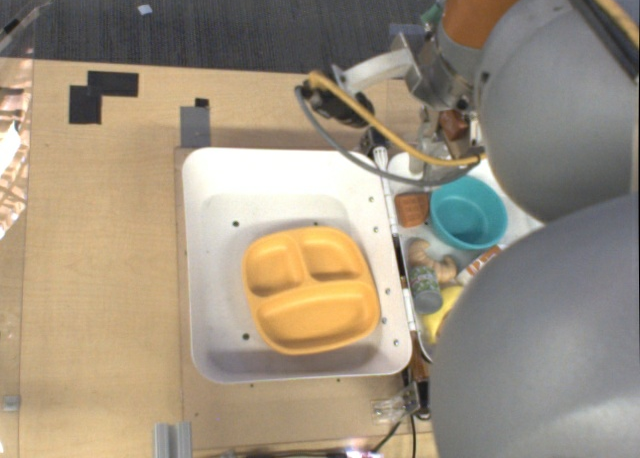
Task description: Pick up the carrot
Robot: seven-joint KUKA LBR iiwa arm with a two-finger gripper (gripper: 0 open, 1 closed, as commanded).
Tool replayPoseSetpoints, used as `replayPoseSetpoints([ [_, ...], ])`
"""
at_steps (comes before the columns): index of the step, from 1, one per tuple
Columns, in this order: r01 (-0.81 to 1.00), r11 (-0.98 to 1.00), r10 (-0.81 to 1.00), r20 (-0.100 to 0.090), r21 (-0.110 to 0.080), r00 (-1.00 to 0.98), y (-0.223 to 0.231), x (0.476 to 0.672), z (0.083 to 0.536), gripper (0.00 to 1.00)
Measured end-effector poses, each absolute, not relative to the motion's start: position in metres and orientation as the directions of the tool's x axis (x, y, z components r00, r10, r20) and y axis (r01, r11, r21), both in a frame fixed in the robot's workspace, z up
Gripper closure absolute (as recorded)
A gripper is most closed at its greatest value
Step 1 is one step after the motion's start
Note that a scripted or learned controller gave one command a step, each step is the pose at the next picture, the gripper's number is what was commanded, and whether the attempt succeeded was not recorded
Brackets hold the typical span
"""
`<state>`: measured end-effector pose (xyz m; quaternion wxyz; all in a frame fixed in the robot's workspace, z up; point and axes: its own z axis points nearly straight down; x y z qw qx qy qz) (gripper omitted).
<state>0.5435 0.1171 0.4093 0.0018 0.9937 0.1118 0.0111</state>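
Observation:
My gripper [441, 138] hangs over the far left part of the right bin [398, 246], just beyond a teal bowl [468, 214]. A small reddish-brown bit [453, 126] shows at the gripper, and I cannot tell what it is. A thin orange-brown piece [483, 259] that may be the carrot peeks out by the bowl's near rim, at the edge of the arm. The grey arm covers most of the right bin.
The left bin [215, 246] holds a yellow-orange divided plate [310, 288]. In the right bin's left strip lie a brown block [411, 208], a small grey-green bottle [425, 283] and something yellow [440, 314]. A yellow cable [370, 118] loops over the bins' far edge.

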Motion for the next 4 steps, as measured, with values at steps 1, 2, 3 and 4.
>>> replayPoseSetpoints([
  [1, 0.493, -0.87, 0.493, 0.0, 0.003, 0.87, 0.055, 0.532, 0.344, 1.0],
  [2, 0.495, -0.869, 0.495, 0.001, 0.002, 0.869, 0.056, 0.533, 0.345, 0.0],
  [3, 0.502, -0.865, 0.502, -0.001, 0.006, 0.865, -0.006, 0.573, 0.333, 0.0],
  [4, 0.722, -0.692, 0.722, -0.003, -0.004, 0.692, 0.073, 0.56, 0.241, 0.0],
])
